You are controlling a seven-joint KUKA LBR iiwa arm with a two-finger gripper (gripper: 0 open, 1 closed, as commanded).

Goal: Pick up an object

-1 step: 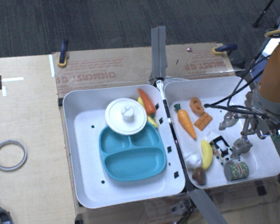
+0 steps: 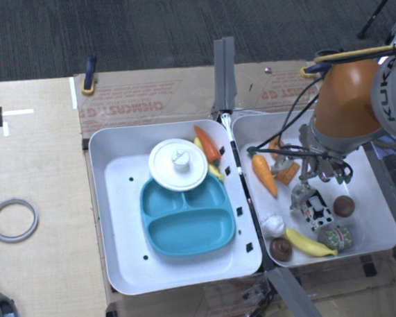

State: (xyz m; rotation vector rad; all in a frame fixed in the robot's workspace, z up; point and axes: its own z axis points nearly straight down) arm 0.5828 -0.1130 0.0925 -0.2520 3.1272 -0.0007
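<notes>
Banana (image 2: 309, 242) lying at right bin's (image 2: 367, 234) front; gripper (image 2: 309, 189) hanging just behind banana, grip state untellable; black-and-white object (image 2: 319, 210) sitting between them; carrot (image 2: 264, 174) crowding behind-left, brown ball (image 2: 343, 206) behind-right.

Two bins sit side by side on the surface (image 2: 30, 156). In the left bin (image 2: 116, 176) lies a divided plate (image 2: 188, 221), with a round lid (image 2: 178, 164) resting on its far edge and a pepper (image 2: 207, 143) behind that, against the bin's right wall. In the right bin (image 2: 379, 227) a carrot (image 2: 263, 174) lies near the left wall and a banana (image 2: 309, 242) along the near edge. Left of the bins, a tape roll (image 2: 12, 219) lies on the surface, with scissors (image 2: 2, 312) nearer the front.
</notes>
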